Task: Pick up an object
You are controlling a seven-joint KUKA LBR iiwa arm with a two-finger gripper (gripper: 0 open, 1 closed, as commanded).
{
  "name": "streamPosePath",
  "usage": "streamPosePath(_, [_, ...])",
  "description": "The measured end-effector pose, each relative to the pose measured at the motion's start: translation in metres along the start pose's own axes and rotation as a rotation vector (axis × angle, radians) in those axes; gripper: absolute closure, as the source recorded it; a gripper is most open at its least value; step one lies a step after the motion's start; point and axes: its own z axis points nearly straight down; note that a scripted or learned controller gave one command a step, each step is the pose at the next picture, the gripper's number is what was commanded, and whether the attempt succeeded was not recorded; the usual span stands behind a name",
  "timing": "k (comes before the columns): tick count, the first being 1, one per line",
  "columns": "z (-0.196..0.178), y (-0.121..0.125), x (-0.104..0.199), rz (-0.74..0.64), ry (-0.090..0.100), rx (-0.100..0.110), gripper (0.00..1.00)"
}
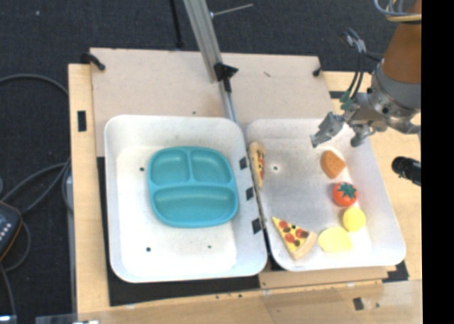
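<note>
Pincer [342, 131] hovers over the right bin [298, 138], its two fingers spread apart and holding nothing. Just below it lies an orange bread-like toy [333, 164], the nearest thing to pick. A good grasp likely means dropping straight down, fingers straddling the toy, clear of the tomato [345, 194] beside it.

This looks like a robotics lab, not a home. A plain board desk [177, 78] stands on dark carpet [85, 3], with an aluminium rail [198, 10] fixed over it and loose cables [28, 174] at the side. Two white bins [120, 174] hold a toy plate [192, 186] and plastic toy food [294, 236].
</note>
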Motion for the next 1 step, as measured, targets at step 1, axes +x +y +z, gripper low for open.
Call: streamPosePath(1, [-0.0001,0.0000,0.0000,0.001,0.000,0.000,0.00])
